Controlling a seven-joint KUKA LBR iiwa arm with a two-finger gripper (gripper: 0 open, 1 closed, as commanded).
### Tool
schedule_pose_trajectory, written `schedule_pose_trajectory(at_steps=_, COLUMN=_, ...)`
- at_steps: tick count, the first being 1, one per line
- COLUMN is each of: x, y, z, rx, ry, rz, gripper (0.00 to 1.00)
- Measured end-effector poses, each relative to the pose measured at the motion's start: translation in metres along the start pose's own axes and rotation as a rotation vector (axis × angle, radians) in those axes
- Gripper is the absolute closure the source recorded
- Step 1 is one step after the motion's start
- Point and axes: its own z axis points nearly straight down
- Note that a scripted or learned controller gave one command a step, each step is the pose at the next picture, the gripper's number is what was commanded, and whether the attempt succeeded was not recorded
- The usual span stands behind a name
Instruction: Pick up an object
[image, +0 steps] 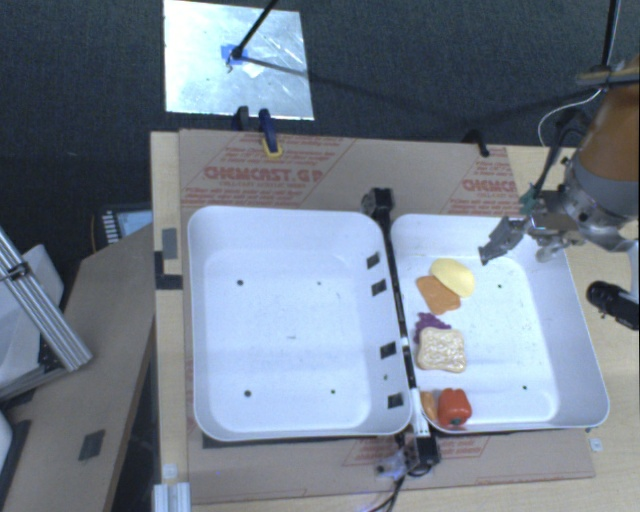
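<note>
White plastic forms the two shallow bins set side by side on a cardboard-covered bench (300, 165), and every loose item lies in the right bin (560, 395). Nearest the camera, at that bin's front left corner, a red pepper-like piece (455, 407) lies well down-frame and slightly left of the gripper. Just behind it rests a pale, speckled square like a cracker or slice of bread (441, 350), touching a small purple piece (431, 322) at its far edge. Farther back sits an orange slab (437, 294), overlapped at its upper right by a yellow lemon-shaped object (453, 276), the item closest to the gripper, lying a little below and left of the fingertips. The gripper (497, 245) hangs over the right bin's far rim, its dark fingers pointing down and left toward the yellow object without touching it; nothing shows between the fingers, and whether they stand wide or narrow cannot be told from this angle. Its grey wrist (590, 205) and orange band (610, 140) reach in from the right edge. The left bin (290, 320) sits across the central divider, well left of the fingertips. Beyond the bench, a silvery sheet (237, 60) lies on dark carpet.
</note>
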Motion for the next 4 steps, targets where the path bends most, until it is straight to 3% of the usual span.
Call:
schedule_pose_trajectory(at_steps=1, x=0.000, y=0.001, z=-0.011, rx=-0.003, ry=0.000, rz=-0.002, gripper=1.00)
schedule_pose_trajectory(at_steps=2, x=0.036, y=-0.085, z=0.016, rx=0.007, ry=0.003, rz=0.001, gripper=1.00)
schedule_pose_trajectory(at_steps=3, x=0.094, y=-0.082, z=0.021, rx=0.001, ry=0.002, rz=-0.007, gripper=1.00)
schedule_pose_trajectory(at_steps=4, x=0.073, y=-0.082, z=0.015, rx=-0.001, ry=0.000, rz=0.002, gripper=1.00)
